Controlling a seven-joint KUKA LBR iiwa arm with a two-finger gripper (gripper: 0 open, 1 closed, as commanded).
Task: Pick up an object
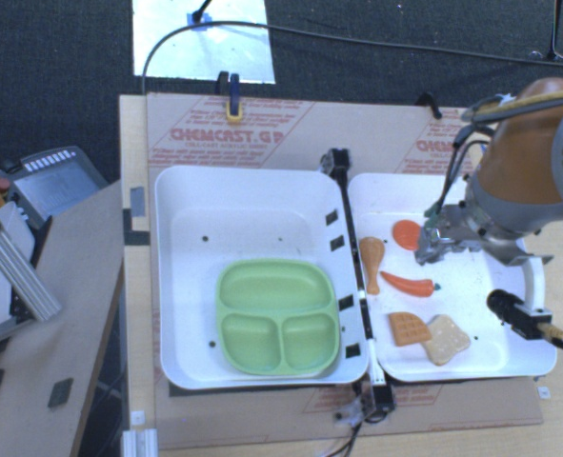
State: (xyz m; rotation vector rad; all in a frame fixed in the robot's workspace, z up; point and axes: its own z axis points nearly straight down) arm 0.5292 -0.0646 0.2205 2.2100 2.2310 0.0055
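Note:
The right bin (510, 355) holds several toy foods. A tan drumstick (371, 252) lies by the bin's left wall. A red round slice (405, 233) sits behind a red chili pepper (408, 283). An orange cracker (408, 327) and a pale piece of toast (447, 339) lie near the front. My gripper (432, 247) hangs low over the bin's middle, just right of the red slice and above the chili's right end. I see nothing held in it.
The left bin (181, 255) holds a green three-part plate (276, 314). A black divider clip strip (350, 255) runs between the bins. A black part on a white bracket (515, 312) sticks out from the arm over the right bin's right side.

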